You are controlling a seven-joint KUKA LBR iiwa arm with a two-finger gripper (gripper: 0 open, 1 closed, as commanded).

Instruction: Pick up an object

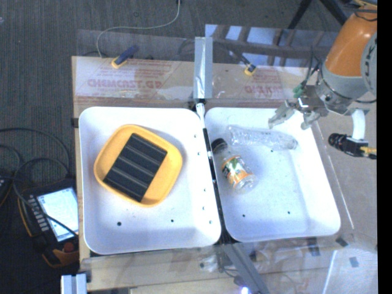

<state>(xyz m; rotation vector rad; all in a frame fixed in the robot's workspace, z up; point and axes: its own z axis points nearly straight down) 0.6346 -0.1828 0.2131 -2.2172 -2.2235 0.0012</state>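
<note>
**Gripper above right bin's far corner, nothing held**

Near edge of table: two shallow white bins side by side, rims touching along the middle.

Left bin: a yellow dish lies toward its left-centre, tilted in plan, with a dark ribbed block resting on top of it.

Right bin: a small can with an orange and green label lies on its side near the bin's left-centre. Just beyond it, close to the dividing rim, a small black round object, possibly a cap; too small to be sure. Further back a clear plastic bottle lies on its side across the far part of the bin, neck pointing toward the black object.

Far right: gripper hangs over the bin's far right corner, fingers spread wide, nothing between them. It sits just past the bottle's base end, apart from it. Grey arm with orange band rises behind
</note>
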